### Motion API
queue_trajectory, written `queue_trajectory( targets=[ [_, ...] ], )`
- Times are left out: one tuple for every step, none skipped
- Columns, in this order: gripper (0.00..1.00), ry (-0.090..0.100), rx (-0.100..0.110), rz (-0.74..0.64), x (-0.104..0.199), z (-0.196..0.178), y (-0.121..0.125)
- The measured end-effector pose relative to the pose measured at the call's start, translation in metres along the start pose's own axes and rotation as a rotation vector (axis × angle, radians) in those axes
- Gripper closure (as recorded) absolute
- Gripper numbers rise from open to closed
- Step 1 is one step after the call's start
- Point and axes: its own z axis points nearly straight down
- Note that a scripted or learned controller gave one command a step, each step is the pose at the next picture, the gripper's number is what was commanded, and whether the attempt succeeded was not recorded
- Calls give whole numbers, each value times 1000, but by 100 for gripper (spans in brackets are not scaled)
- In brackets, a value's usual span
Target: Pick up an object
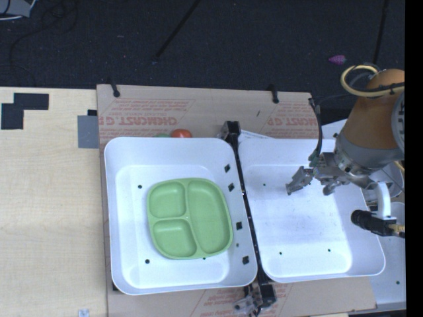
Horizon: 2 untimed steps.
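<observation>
Hovering over the right shallow white bin (310,256), my two-finger gripper (312,181) stood open, unloaded; I judged the green three-compartment plastic plate (190,218) leftward next.

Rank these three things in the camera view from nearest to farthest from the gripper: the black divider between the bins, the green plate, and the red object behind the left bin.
From the gripper, over the right bin:
1. Black divider, between the two bins.
2. Green plate, inside the left bin.
3. Red object, behind the left bin's back rim, a little farther than the plate.
</observation>
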Motion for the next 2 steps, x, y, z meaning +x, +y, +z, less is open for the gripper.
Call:
queue_trajectory(
  targets=[
    [0, -2, -12, -2, 0, -7, 3],
    [0, -2, -9, -2, 1, 37, -1]
  ],
)
